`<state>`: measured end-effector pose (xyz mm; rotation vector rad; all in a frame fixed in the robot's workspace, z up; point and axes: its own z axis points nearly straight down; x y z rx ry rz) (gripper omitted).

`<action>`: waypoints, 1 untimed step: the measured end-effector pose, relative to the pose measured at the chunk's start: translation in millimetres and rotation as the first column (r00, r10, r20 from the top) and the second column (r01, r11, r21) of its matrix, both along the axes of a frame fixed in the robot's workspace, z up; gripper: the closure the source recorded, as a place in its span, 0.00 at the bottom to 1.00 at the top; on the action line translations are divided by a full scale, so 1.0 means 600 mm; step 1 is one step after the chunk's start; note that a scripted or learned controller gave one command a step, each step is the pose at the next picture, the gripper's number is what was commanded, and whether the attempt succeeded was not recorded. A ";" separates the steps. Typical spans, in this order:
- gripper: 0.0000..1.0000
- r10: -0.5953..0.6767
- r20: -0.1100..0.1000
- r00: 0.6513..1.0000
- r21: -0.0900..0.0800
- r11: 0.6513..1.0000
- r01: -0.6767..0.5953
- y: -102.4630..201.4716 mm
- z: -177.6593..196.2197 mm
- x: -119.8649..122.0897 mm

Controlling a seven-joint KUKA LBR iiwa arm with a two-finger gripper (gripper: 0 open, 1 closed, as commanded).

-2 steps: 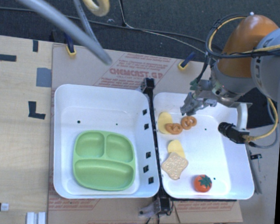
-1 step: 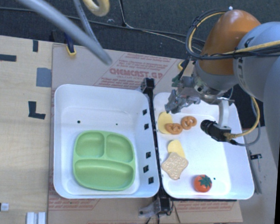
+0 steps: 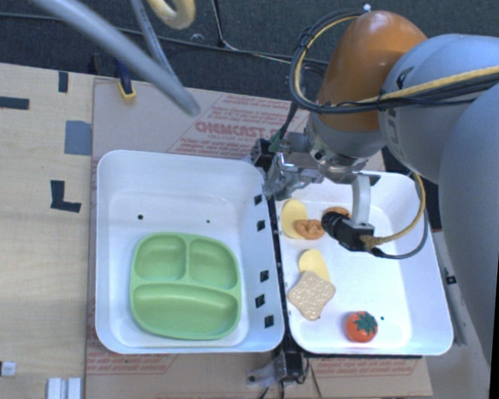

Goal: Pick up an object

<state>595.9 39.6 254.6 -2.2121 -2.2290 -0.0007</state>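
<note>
- Claw (image 3: 287, 182) hangs over the right bin's (image 3: 411, 336) upper-left corner; spread or pressed together, I cannot tell.
- Nearest food: yellow piece (image 3: 293, 214) with an orange bit (image 3: 309, 229), just below the claw.
- Cracker (image 3: 311, 295) and tomato (image 3: 361, 326) lie farther toward the front.

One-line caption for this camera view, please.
Arm poised over the right bin of toy food, tomato and cracker included; green tray in the left bin.
</note>
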 end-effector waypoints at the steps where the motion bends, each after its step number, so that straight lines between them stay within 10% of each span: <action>1: 1.00 -0.001 -0.003 1.000 -0.001 1.000 0.001 0.087 -0.030 0.007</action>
